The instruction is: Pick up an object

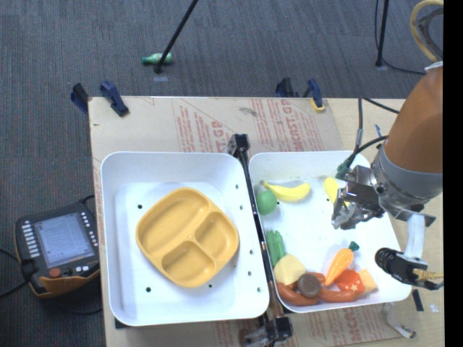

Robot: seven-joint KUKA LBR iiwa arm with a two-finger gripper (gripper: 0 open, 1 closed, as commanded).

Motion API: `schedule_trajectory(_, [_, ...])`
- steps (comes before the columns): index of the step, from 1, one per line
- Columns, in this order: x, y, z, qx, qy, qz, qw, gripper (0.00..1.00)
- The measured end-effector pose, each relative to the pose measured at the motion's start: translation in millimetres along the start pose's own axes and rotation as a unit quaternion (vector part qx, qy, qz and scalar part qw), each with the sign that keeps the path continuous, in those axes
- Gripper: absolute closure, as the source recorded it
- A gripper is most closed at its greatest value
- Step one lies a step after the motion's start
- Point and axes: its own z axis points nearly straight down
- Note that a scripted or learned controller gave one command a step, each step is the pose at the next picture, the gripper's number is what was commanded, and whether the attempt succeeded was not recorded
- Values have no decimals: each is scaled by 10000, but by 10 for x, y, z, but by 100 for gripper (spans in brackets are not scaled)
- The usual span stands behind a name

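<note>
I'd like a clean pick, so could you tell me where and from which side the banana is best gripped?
Grip the banana across its thick middle, coming straight down from above. It lies flat and apart from the other toys, with bare bin floor along its lower side, though the green ball crowds its left tip.

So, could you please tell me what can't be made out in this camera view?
- Gripper: dark and small in the camera view; nothing visibly held.
- Second yellow piece: partly hidden behind the gripper, so its identity is unclear.
- Arm: cut off by the right edge.
- Pile around the carrot: items overlap, hiding their lower parts.
- Pendant screen: too small to read.
</note>
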Motion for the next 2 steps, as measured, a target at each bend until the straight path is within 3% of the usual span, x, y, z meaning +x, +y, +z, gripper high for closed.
schedule_trajectory(1, [7, 4, -66, 47, -19, -24, 10000, 100])
schedule_trajectory(2, [-121, 40, -1138, -7, -4, -1176, 9931, 100])
